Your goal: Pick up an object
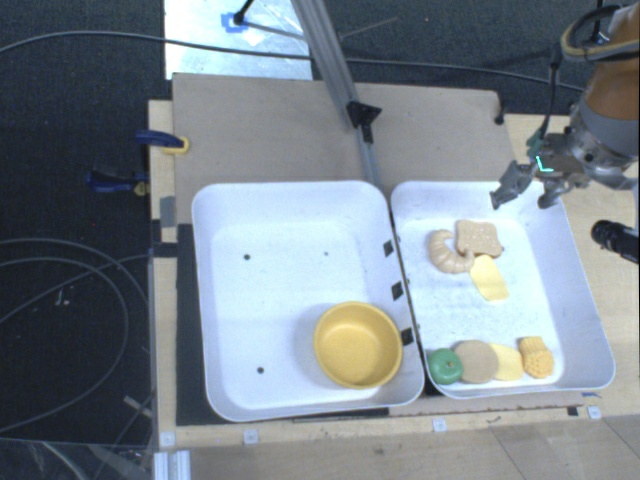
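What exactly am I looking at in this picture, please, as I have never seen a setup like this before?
This is one camera fixed above a bench, looking down at a slant. The grey and orange machine at the right edge is a robot arm, and its two-fingered hand hangs with its fingers spread over the far edge of the right bin, holding nothing. Its job is to pick something up. That bin holds toy food: a croissant, a slice of toast, a pale yellow wedge, and along the near edge a green round piece, a tan disc, another yellow piece and a small waffle-like biscuit. The left bin holds a yellow bowl.
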`<state>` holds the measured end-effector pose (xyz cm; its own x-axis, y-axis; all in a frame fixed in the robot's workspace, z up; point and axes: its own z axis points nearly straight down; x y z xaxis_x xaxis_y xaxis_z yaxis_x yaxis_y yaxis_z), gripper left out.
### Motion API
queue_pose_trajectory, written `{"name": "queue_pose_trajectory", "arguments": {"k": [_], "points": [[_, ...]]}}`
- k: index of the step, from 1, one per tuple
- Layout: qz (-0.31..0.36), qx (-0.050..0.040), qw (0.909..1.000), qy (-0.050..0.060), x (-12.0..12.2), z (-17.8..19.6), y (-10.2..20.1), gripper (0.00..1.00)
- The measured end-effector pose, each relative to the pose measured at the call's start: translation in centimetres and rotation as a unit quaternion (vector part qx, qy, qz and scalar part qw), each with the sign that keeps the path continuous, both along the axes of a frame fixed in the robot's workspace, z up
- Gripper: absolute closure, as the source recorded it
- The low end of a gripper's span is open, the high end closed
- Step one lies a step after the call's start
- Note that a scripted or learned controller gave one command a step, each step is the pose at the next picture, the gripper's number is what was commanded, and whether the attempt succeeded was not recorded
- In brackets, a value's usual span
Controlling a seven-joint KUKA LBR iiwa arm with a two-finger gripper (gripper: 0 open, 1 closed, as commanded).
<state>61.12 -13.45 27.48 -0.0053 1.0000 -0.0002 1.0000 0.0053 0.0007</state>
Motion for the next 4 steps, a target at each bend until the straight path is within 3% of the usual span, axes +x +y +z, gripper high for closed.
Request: {"name": "queue_pose_trajectory", "arguments": {"k": [1, 3, 4], "points": [[0.0, -0.0001, 1.0, -0.001, 0.0, 0.1, 0.0, 0.0], [-0.002, -0.0004, 1.0, 0.0, 0.3, -11.8, 0.5, 0.0], [-0.002, -0.0002, 1.0, 0.0, 0.2, -15.9, 0.3, 0.0]]}}
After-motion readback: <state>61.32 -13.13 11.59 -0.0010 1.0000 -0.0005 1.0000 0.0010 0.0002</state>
